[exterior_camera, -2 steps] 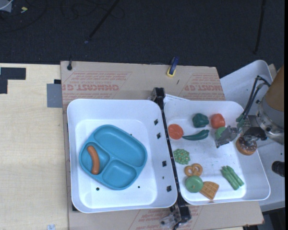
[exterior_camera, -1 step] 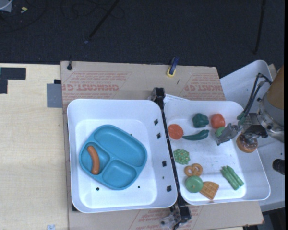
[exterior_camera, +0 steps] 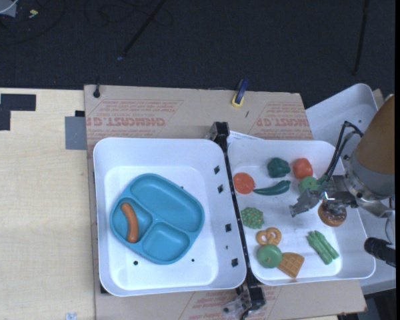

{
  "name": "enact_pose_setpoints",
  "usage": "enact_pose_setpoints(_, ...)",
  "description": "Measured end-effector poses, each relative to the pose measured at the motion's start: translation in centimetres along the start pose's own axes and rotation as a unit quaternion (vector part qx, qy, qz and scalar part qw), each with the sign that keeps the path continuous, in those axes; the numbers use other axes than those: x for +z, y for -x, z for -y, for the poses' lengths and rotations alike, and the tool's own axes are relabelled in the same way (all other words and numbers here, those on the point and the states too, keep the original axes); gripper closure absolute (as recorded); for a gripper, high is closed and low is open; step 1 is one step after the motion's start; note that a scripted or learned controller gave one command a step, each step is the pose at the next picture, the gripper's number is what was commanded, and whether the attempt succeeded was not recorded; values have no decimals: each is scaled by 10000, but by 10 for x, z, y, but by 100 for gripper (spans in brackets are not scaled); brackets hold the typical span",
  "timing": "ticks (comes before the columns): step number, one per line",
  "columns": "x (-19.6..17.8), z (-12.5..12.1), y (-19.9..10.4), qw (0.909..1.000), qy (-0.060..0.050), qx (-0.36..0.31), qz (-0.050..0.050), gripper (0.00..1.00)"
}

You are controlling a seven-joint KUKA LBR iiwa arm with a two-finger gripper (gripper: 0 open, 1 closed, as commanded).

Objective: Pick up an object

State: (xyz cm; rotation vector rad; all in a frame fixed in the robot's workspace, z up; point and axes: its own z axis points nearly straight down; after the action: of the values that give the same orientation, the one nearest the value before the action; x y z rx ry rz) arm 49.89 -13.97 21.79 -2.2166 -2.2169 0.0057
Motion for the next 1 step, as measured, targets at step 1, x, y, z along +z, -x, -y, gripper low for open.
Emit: enact_pose_setpoints(1,44,-1,0,10000,-3,1,-2,0)
